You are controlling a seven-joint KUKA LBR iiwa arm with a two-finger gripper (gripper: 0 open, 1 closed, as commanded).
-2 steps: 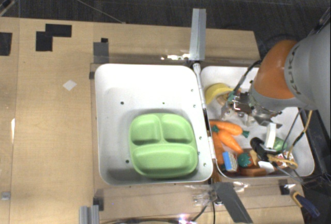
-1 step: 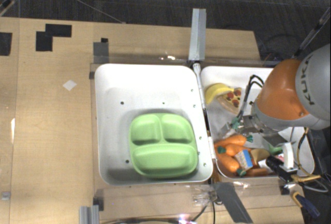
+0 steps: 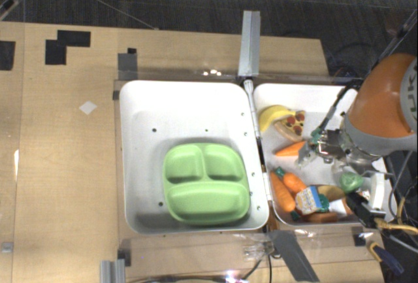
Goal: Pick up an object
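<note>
The hand hung over the middle of the right bin, at the end of the grey arm with its broad orange band; from this slant it could not be told whether its fingers were apart or together, and nothing showed between them.

The things to pick lay crowded in that right bin. A yellow banana, smooth and curved, sat at the back beside a pizza slice dotted with red. Just left of the hand lay a small tapered orange carrot. Nearer the front, two more orange carrots lay side by side, touching a small blue-and-white carton. A green rounded piece sat under the arm, partly hidden.

The left bin, white and shallow with rounded corners, held a pale green plastic tray divided into three compartments. Both bins rested on a light wooden worktop.
</note>
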